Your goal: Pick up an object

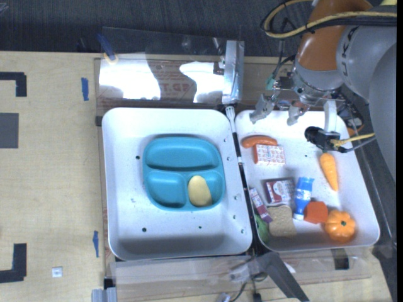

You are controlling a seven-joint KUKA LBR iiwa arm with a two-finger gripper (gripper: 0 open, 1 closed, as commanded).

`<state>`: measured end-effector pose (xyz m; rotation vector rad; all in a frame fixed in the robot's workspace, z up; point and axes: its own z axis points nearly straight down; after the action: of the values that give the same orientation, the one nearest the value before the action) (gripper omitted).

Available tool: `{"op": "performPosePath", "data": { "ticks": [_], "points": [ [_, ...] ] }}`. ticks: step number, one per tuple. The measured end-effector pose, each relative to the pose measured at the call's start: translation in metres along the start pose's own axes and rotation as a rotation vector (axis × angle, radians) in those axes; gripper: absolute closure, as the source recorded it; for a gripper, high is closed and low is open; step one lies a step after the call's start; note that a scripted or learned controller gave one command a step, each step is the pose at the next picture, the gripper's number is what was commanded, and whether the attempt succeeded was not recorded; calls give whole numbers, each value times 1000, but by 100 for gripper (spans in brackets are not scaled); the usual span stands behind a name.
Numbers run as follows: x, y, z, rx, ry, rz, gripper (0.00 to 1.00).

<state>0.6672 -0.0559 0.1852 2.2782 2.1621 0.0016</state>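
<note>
Sausage (259, 141) lies in the right bin (368, 197), touching the red-and-white box (269, 155) just below it. Gripper (277, 114) hangs just above the sausage at the bin's far edge, fingers (260, 110) spread apart, nothing between them. Carrot (329, 170) lies right of the sausage; pumpkin (340, 225) sits below the carrot.

one fixed camera looked down from above the desk (44, 168) at a slant, far enough back to take in both white bins, the left bin (119, 231) and the right bin (365, 200), side by side. the arm (352, 36) came in from the frame's right.
</note>
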Motion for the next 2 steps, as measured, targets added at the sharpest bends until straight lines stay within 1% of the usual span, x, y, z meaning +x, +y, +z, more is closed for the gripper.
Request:
{"op": "performPosePath", "data": {
  "ticks": [1,2],
  "points": [
    [-80,-23,6,2,-2,-113,0],
    [-151,-24,82,-16,-3,-145,0]
  ]
}}
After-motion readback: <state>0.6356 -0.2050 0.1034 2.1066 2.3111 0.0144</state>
